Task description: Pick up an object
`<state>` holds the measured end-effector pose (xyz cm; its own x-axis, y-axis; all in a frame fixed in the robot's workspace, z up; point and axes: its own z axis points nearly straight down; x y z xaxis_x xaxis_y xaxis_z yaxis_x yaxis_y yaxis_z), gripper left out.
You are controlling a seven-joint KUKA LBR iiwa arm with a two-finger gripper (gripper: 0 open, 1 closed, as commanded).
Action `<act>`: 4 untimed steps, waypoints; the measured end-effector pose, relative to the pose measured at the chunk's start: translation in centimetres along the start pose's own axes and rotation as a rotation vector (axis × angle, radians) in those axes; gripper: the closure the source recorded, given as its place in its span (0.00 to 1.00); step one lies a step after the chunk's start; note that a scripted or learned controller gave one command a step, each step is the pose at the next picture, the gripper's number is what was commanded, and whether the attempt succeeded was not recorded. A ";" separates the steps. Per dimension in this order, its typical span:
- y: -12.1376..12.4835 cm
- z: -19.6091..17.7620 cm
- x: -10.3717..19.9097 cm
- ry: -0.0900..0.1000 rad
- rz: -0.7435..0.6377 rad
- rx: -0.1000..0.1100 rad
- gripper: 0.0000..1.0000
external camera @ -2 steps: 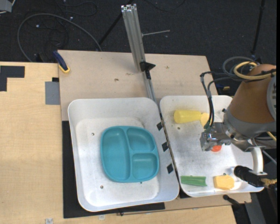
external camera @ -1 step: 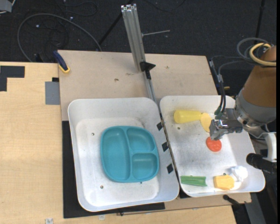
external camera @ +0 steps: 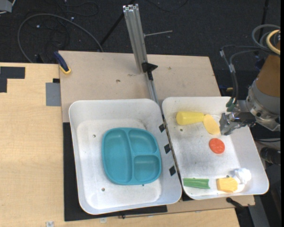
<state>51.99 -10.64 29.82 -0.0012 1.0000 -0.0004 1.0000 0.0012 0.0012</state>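
The right bin (external camera: 189, 174) holds a yellow cylinder-shaped toy (external camera: 190, 117) near its far edge, with a pale yellow piece (external camera: 211, 125) touching its right end. A red round object (external camera: 217, 146) lies in the middle right. Along the near edge lie a green block (external camera: 196, 183), a yellow-orange block (external camera: 226, 185) and a white object (external camera: 243, 175). My gripper (external camera: 228, 125) hangs low over the bin's right side, just right of the pale yellow piece and above the red object. Nothing shows between its fingers.
The left bin (external camera: 85, 183) holds a teal divided plate (external camera: 131, 155). An upright metal post (external camera: 136, 37) rises behind the bins. Black clips (external camera: 166, 148) sit along the seam between the bins. Cables hang at the far right by the arm.
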 end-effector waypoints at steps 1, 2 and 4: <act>1.4 0.7 5.6 0.001 -0.003 0.004 1.00; 1.7 2.1 9.6 0.002 -0.003 0.006 1.00; 2.8 5.6 21.2 0.001 -0.003 0.007 1.00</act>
